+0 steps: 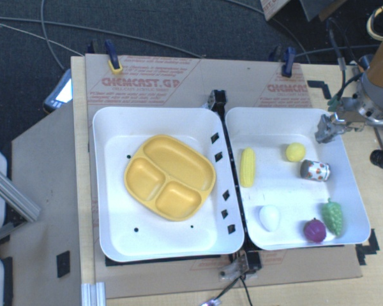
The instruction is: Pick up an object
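Objects for picking, among them a yellow ball (295,152) and a small can (315,170), lie loose in the right bin (277,123); we cannot tell the gripper's (325,131) state at its far rim.

**The robot arm up close**

The arm (375,88) is grey and round, with an orange band near the top. Its shiny metal wrist looks like a ring. Thin dark cables run along it. The small gripper (325,130) is grey metal, with little bumpy parts.
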Controlling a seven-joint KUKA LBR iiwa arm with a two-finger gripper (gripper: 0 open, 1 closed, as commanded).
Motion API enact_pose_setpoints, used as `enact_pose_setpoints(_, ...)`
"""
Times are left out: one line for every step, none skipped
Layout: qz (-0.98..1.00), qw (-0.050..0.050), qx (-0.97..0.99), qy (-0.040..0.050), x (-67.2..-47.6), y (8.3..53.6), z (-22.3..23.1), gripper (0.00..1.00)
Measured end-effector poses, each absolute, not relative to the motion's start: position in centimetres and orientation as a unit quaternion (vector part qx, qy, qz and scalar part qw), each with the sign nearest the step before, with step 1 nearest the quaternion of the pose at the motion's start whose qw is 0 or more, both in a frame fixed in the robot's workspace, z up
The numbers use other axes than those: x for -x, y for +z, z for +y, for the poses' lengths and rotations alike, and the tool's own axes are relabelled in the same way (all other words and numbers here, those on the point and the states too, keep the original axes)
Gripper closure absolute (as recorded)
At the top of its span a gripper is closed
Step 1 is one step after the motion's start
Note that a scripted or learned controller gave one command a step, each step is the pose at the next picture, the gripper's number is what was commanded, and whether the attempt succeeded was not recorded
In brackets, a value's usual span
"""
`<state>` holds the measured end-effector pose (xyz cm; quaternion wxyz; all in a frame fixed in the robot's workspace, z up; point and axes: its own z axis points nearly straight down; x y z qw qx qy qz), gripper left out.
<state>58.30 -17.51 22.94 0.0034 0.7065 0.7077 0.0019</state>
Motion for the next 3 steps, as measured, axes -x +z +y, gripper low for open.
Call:
enact_pose_setpoints(0.710, 0.001, -0.705, 0.0018, -59.2, 24.0, -12.0, 1.00)
enact_pose_setpoints(0.709, 0.000, -0.705, 0.0005, -60.7, 22.9, -6.6, 1.00)
enact_pose_setpoints(0.709, -0.002, -0.705, 0.0000, -60.6, 22.0, -1.3, 1.00)
